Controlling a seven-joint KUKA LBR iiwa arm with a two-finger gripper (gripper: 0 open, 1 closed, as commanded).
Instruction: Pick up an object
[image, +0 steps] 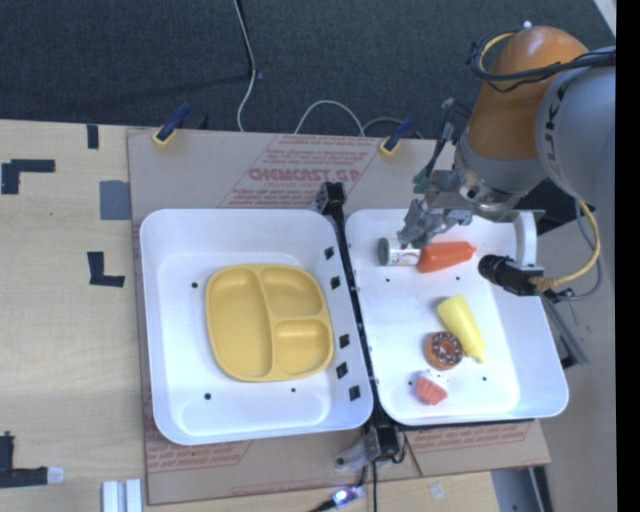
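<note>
Camera view, nearest us in the right bin (530, 385): a pink cupcake toy (431, 388), then a donut (442, 350) and a yellow cone (462, 325). Beyond the cone lies the orange carrot (446, 255), with the gripper (418, 232) just beside it. We cannot tell its finger state. We should centre over the carrot before descending.

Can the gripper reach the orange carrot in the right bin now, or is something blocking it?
Probably yes. The gripper is low over the right bin, just left of the carrot. A small grey cylinder lies close beside the carrot and may get in the way.
</note>
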